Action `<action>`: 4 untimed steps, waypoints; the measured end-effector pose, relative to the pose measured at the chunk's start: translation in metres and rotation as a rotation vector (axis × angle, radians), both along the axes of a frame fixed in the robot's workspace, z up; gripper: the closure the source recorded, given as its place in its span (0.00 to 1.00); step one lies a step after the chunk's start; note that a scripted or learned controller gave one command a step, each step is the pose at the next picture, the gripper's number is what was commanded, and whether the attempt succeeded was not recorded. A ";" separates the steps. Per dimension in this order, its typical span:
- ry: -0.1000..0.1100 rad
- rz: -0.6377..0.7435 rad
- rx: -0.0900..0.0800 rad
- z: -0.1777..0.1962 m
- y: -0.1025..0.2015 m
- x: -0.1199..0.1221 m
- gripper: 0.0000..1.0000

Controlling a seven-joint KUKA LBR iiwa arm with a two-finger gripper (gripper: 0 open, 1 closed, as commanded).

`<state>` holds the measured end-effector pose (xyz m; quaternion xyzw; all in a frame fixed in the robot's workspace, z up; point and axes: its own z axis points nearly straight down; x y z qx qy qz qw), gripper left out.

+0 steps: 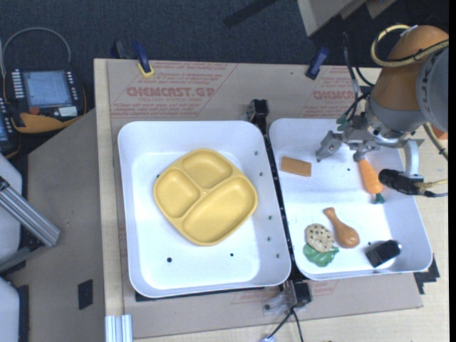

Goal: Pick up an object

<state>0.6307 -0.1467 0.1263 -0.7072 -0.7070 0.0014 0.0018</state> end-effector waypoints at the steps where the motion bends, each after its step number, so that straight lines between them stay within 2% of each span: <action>1: -0.006 0.001 -0.001 0.013 0.000 0.001 1.00; 2: -0.009 0.001 -0.002 0.056 -0.003 0.004 1.00; 3: -0.013 0.002 -0.003 0.120 0.001 0.004 1.00; 4: -0.009 0.001 -0.002 0.134 0.001 0.004 1.00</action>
